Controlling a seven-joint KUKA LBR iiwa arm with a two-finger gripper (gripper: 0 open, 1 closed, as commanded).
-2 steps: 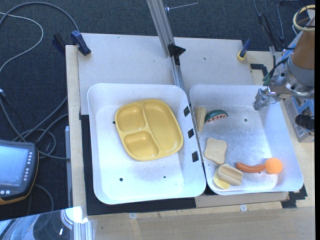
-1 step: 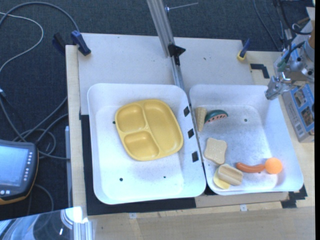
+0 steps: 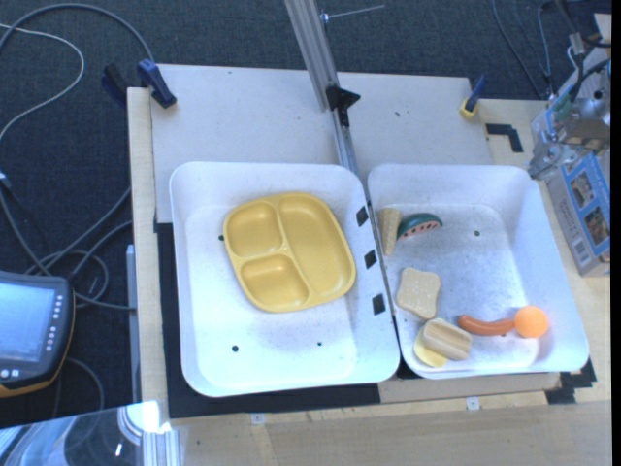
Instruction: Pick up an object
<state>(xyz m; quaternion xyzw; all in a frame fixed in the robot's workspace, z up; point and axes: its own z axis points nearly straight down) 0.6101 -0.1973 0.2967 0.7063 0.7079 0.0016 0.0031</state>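
Nearest you, the toy bun [image 3: 444, 341] looks light and stiff; pinch its sides. You cannot tell the gripper's [image 3: 555, 149] state.

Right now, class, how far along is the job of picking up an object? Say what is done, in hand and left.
Done: nothing looks lifted. The toast slice, orange ball, sausage and watermelon slice lie in the right bin; the yellow plate sits in the left bin. In hand: nothing visible. Left: the approach, grasp and lift.
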